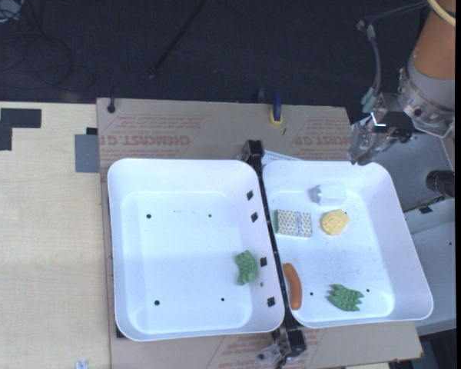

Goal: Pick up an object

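Pincer (361, 151): poised above the right bin's (403, 229) far corner, finger state untellable (blurred) | nearest below-left: pale block (326, 194), yellow piece (334, 222) | likely pre-descent staging

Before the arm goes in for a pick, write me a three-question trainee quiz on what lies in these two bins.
1. True or false: the orange hot dog lies in the left bin.
2. Which item sits nearest the yellow corn-like piece? A) the patterned sponge-like block B) the green leafy piece C) the green lump
3. Fill in: the gripper hangs over the right bin's far ____ corner.

Key: 1 false, it lies in the right bin against the divider; 2 A; 3 right.
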Controlling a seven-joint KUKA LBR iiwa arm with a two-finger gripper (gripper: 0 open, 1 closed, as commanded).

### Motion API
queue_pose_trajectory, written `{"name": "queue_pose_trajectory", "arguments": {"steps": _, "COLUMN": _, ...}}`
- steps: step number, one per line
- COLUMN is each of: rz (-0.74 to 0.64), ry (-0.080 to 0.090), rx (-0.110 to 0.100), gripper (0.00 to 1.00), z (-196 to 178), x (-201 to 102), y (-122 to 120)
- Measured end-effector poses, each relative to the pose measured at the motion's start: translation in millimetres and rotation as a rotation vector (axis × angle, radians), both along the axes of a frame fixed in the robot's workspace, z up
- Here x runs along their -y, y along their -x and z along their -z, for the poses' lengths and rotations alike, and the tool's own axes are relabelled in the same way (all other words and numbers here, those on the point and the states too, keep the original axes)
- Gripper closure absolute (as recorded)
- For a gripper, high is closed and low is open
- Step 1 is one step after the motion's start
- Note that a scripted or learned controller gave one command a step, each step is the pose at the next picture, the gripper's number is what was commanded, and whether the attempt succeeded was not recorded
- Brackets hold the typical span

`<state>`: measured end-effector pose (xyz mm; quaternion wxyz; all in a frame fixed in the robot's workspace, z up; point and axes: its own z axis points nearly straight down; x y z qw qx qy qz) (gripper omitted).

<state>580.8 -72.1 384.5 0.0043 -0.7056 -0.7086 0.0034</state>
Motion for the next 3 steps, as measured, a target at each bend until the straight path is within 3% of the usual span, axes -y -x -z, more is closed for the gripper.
{"name": "queue_pose_trajectory", "arguments": {"steps": 1, "rz": -0.005, "ry": -0.001, "rx": 0.009, "gripper": 1.0, "z": -10, "x": -89, "y": -22}}
{"name": "queue_pose_trajectory", "arguments": {"steps": 2, "rz": 0.001, "ry": 0.001, "rx": 0.014, "gripper": 1.0, "z": -64, "x": -114, "y": -19}}
{"name": "queue_pose_trajectory", "arguments": {"steps": 3, "rz": 0.0, "ry": 0.002, "rx": -0.001, "gripper": 1.0, "z": 36, "x": -163, "y": -63}}
